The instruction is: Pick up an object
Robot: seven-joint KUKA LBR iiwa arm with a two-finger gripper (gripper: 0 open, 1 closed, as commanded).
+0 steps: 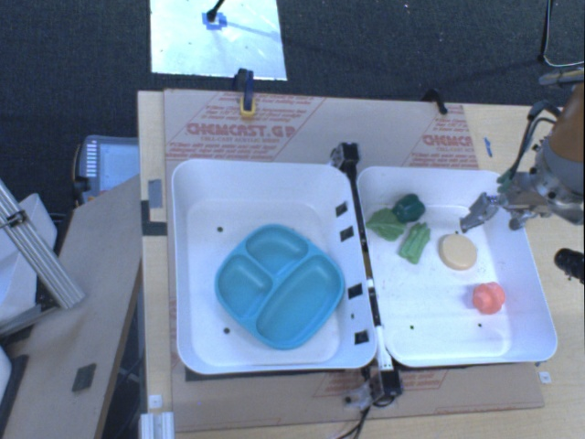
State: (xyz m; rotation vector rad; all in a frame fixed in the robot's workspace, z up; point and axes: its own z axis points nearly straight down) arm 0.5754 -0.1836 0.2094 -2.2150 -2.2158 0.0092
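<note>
Bins sit side by side: the left bin (196, 199) holds a blue divided plate (279, 286), the right bin (526, 337) holds the small objects. The gripper (477, 214) hangs empty above the right bin, its fingers slightly apart. Just below it lies a beige disc (458, 251), the nearest candidate. A good approach, I think, is to descend straight over the disc's middle, well clear of the green pieces (413, 241) and the pink piece (488, 297).
</note>
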